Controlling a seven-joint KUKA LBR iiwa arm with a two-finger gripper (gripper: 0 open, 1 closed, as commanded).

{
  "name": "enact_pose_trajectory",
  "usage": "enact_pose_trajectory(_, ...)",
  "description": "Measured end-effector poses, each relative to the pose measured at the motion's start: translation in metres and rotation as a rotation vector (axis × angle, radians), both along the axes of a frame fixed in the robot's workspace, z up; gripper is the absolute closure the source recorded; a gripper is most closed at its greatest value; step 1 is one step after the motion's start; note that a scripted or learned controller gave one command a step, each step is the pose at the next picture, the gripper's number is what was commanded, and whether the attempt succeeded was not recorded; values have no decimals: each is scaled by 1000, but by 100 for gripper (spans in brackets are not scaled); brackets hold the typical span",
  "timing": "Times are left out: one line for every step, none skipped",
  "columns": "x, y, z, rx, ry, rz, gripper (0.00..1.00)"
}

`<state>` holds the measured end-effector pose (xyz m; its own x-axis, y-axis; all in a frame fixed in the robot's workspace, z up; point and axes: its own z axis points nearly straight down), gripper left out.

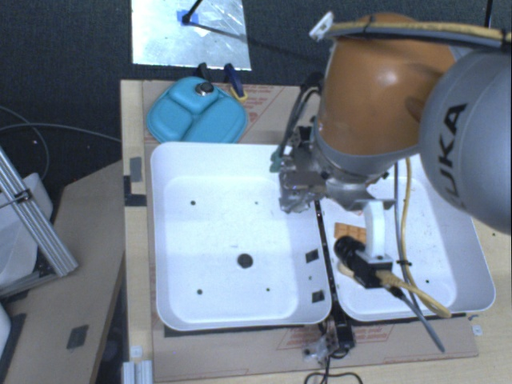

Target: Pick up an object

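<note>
- Grey arm (448,126) looms over the right bin (448,264).
- Gripper (294,187) hangs at the bins' shared edge (open or closed, I cannot tell).
- Orange thing (349,231), perhaps a block, lies in that bin.

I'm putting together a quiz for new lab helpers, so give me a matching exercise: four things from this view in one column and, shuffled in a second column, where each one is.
Things
1. blue tray
2. silver sheet
3. orange piece
4. claw

Places
A. in the right bin, near its left wall
B. on the dark floor, beyond the cardboard
C. above the right-hand side of the left bin
D. on the cardboard, just behind the left bin

Pairs: 1-D, 2-B, 3-A, 4-C
</note>
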<state>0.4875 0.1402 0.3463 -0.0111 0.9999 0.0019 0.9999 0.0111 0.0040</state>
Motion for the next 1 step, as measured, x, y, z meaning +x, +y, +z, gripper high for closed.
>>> enact_pose_trajectory(14,51,74,3,-6,-2,100)
